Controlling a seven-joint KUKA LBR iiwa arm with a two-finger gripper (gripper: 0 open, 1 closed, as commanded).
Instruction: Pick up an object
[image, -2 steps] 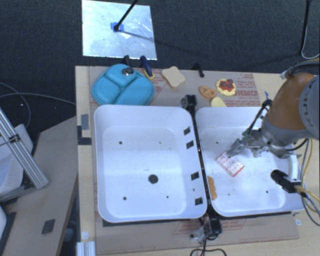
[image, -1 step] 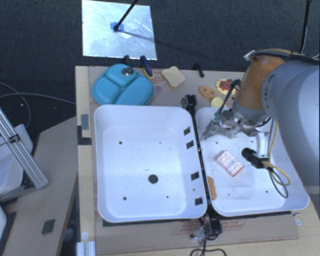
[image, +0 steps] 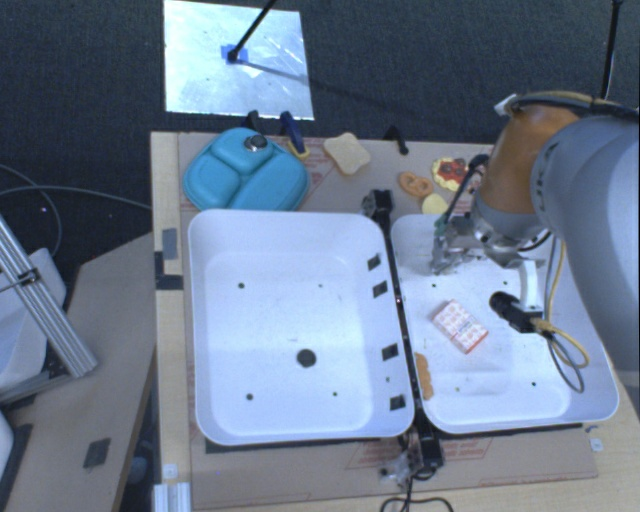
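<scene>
- Camera view: the arm came in from the right, and the gripper (image: 443, 258) sat low over the back-left corner of the right bin (image: 520, 415). Honestly couldn't tell whether it was released or clenched, and I saw nothing in it.
- The small red-and-white box (image: 460, 326) lay flat on the floor of that same bin, near the gripper on the front side but not touching it.
- A little orange-brown piece (image: 423, 375) lay against that bin's left wall, nearer the front.
- The left bin (image: 290, 300) had a dark round spot (image: 306, 357) on its floor.
- Behind the bins on the worktop (image: 170, 330): a blue lidded tray (image: 245, 172), a toast-looking slice (image: 347, 153), a small orange bit (image: 414, 183), and a red-and-yellow item (image: 450, 172) with a pale yellow item (image: 434, 205) just in front of it.
</scene>
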